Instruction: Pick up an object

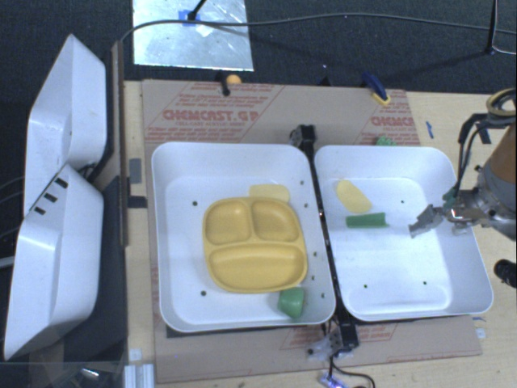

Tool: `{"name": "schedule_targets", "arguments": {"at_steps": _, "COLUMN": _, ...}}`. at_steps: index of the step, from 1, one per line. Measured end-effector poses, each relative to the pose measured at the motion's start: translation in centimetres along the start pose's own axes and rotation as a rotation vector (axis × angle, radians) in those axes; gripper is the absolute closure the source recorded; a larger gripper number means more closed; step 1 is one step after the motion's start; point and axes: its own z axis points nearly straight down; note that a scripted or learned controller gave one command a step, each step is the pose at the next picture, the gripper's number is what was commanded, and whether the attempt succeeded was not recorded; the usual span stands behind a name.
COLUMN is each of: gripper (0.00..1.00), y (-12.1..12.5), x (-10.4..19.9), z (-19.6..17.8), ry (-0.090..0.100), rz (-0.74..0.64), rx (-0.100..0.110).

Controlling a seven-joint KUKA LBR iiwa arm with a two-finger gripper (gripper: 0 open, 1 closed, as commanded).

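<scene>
**Arm at right bin edge, nothing gripped**

Dark speckled floor behind, bench (242,107) topped with printed cardboard sheet. Far left: two white moulded housings (56,208), stacked at a slant, off the bench. Top centre: shiny metal plate (194,23) on the floor with blue tape and a dark cable running across it.

Left bin (174,297): yellow divided tray (254,245) sitting mid-bin, three compartments, all bare. Pale yellow flat piece (270,192) touching the tray's far edge. Green block (292,301) just beside the tray's near right corner, close to the bin's front wall. Black clamp (304,136) at the seam between bins, far side; another clamp with wires at the near side (339,342).

Right bin (404,297): pale yellow oval piece (353,196) in the far left area, tilted diagonally. Green stick (366,221) lying roughly flat just below it, near but apart. Rest of bin floor bare white. Small green item (384,141) outside the bin on the cardboard, behind the far wall. Blue-yellow clip (376,90) at the cardboard's far edge.

Right edge: arm (499,176) reaching in over the right bin's right wall, cables looped above. Gripper (440,215) pointing left, low over the bin, well apart from the green stick. Fingers look parted, nothing between them. Contact with the bin floor can't be judged.
</scene>
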Motion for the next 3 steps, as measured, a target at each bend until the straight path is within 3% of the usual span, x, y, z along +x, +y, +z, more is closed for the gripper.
{"name": "schedule_targets", "arguments": {"at_steps": 1, "gripper": 1.00, "y": 0.0, "x": 0.0, "z": -1.1, "ry": 0.000, "rz": -0.001, "rx": -0.001}}
{"name": "schedule_targets", "arguments": {"at_steps": 2, "gripper": 1.00, "y": 3.5, "x": 0.9, "z": -6.7, "ry": -0.001, "rz": -0.078, "rx": -0.004}}
{"name": "schedule_targets", "arguments": {"at_steps": 3, "gripper": 1.00, "y": 8.8, "x": 9.4, "z": -2.9, "ry": 0.000, "rz": -0.007, "rx": 0.003}}
